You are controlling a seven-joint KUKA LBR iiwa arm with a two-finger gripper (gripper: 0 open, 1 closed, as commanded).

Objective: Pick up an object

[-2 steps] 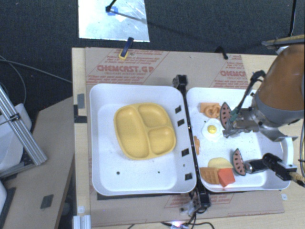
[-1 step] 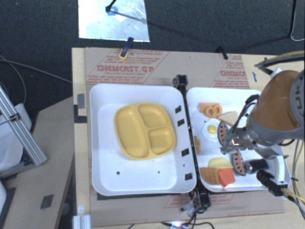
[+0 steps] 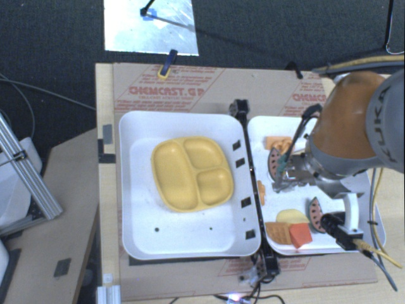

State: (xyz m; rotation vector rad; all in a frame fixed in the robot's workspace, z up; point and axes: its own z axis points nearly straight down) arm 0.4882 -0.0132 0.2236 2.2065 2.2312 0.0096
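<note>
The arm reaches in from the right over the right bin, and its gripper hangs low over the middle of that bin. Just left of the gripper lies a watermelon slice, with an orange piece behind it. Toward the front of the bin lie a yellow piece, a red-orange block, a tan cracker-like piece and a second watermelon slice. A small orange sliver lies by the bin's left wall. The wrist hides what is directly under the gripper.
The left bin holds a yellow divided plate. A black clip-lined divider separates the bins. Cardboard lies under both bins, a silver sheet is behind, and cables run at the front right.
</note>
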